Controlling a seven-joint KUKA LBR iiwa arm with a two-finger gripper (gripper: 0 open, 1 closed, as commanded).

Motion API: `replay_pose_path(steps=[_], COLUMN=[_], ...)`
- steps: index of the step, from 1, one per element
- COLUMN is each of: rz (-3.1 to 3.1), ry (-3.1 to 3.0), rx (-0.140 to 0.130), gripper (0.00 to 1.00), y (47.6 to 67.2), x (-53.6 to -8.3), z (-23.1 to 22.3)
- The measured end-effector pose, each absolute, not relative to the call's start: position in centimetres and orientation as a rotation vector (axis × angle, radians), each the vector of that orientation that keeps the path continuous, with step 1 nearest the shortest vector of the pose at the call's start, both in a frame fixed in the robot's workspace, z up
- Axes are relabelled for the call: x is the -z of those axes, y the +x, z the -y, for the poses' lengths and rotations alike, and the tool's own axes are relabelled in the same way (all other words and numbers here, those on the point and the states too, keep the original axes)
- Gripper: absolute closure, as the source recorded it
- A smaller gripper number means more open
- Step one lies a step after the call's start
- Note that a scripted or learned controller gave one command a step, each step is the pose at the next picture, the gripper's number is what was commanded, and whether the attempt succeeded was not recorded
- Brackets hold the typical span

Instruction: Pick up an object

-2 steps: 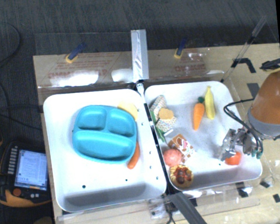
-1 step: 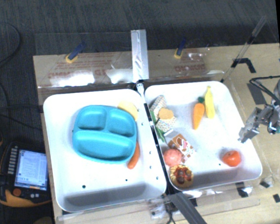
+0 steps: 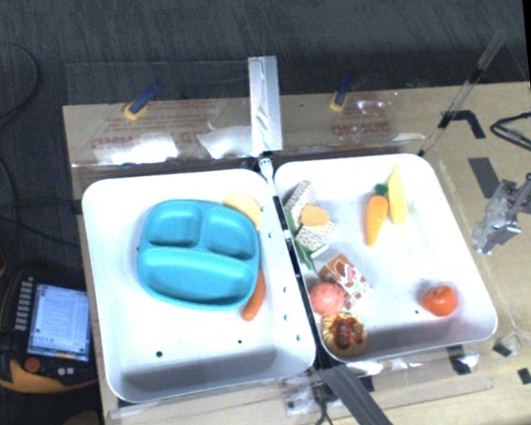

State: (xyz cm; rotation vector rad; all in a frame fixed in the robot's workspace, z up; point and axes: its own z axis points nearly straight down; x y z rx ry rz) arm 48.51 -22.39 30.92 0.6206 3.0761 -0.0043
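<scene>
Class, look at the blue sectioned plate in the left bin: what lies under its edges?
A yellow piece pokes out from beneath the blue plate at its upper right, and an orange carrot-like piece at its lower right. How far each reaches underneath is covered.

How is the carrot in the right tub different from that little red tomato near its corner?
The carrot is long, tapered and orange; the tomato is round and red. The carrot lies toward the far side of the right bin, right beside a yellow corn-like piece; the tomato sits alone near the bin's near right corner. Both look like small toy foods lying loose on the white floor.
</scene>
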Motion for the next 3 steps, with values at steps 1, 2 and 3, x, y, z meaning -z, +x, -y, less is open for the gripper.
replay_pose_path(steps=[1,2,3], rz=[-3.101,-3.069,-3.128], ry=[0.487,0.663,0.237], rx=[0.004,-0.001,0.003], gripper=[1.0,1.0,1.0], y=[48.5,48.6,48.5], x=[-27.4,-27.6,-34.7], z=[22.4,22.3,22.3])
